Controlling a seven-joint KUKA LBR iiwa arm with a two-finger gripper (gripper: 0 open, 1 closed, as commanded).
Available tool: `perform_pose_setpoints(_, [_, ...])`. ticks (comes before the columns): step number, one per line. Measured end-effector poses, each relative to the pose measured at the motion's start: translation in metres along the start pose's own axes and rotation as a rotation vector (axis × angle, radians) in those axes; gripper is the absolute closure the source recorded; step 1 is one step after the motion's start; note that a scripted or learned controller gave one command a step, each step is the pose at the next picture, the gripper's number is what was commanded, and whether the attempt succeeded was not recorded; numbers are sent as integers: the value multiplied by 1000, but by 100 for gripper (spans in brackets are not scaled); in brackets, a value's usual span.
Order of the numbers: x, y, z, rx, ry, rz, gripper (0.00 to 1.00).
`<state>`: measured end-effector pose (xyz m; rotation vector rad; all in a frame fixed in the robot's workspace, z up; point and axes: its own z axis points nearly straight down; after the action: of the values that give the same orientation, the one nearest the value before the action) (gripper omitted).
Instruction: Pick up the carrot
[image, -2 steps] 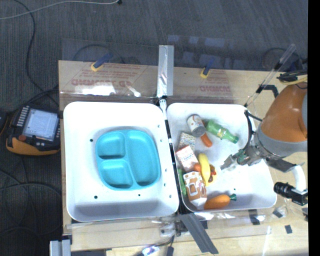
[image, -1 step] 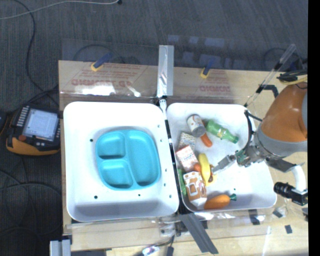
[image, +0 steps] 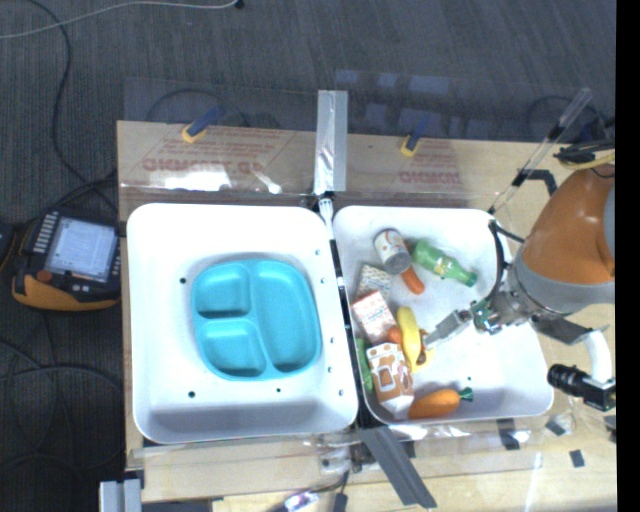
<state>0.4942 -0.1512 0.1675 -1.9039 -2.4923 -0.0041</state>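
In the right bin, carrot lies unheld.

Orange carrot with green top; yellow banana; green bottle. Left of the gripper, an orange-and-white carton and a red-white box, perhaps patterned. Turquoise tray in white bin.

Wooden bench, light plywood top, standing on dark carpet. Two shallow white bins sit directly on it, side by side and touching: left bin, right bin. A clear sheet with reversed red lettering lies along the far edge; small black bits near the right corner.
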Motion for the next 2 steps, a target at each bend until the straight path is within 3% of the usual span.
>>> perform_pose_setpoints(1, [34, -1, -87, 0, -6, -342, 0])
perform_pose_setpoints(2, [41, 1, -193, -2, -9, -288, 0])
